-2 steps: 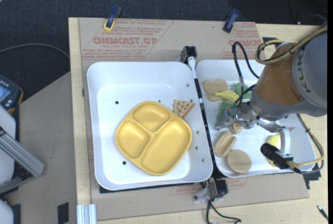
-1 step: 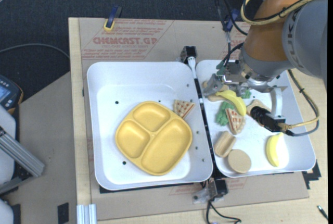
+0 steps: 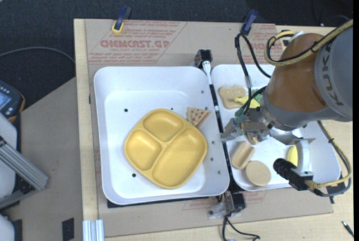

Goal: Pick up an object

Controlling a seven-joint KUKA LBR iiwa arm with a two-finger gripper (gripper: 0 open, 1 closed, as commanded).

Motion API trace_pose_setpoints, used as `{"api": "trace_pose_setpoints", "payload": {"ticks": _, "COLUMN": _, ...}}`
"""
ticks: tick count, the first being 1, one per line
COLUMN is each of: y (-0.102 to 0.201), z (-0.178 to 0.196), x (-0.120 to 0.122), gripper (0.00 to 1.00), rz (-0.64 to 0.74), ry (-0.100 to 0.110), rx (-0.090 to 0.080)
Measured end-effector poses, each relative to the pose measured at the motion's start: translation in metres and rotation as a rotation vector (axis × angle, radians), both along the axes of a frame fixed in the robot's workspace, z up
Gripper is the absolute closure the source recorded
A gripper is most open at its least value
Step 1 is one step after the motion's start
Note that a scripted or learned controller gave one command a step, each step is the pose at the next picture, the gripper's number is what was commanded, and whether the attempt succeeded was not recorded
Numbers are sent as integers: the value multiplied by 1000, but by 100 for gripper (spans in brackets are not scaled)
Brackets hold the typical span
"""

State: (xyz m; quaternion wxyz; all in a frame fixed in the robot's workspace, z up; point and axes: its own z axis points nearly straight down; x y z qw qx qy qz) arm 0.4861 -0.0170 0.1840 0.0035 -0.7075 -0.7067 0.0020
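Gripper (image 3: 248, 132) dips low into the right bin (image 3: 331, 164), poised over the bun (image 3: 242, 154) at 6 o'clock for a pick, its spread impossible to tell.

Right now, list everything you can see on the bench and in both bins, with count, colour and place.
Bins: two, white; left bin, right bin.
Divided plate: one, yellow, left bin.
Waffle piece: one, tan, left bin beside the plate.
Bread-like piece: one, tan, right bin, far end.
Round pieces: two, beige, right bin, near end.
Clamps: two, blue, bench's far edge.
Arm: one, grey and orange, over right bin.
Gripper: one, above the beige pieces.
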Motion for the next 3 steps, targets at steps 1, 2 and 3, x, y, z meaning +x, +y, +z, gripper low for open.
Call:
{"api": "trace_pose_setpoints", "payload": {"ticks": 1, "y": 18, "z": 168, "x": -5, "gripper": 0, "rz": 5, "ry": -27, "rx": 0}}
{"api": "trace_pose_setpoints", "payload": {"ticks": 2, "y": 17, "z": 169, "x": -6, "gripper": 100, "rz": 3, "ry": -12, "rx": -3}}
{"api": "trace_pose_setpoints", "payload": {"ticks": 3, "y": 60, "z": 29, "x": -10, "gripper": 100, "rz": 4, "ry": 9, "rx": -2}}
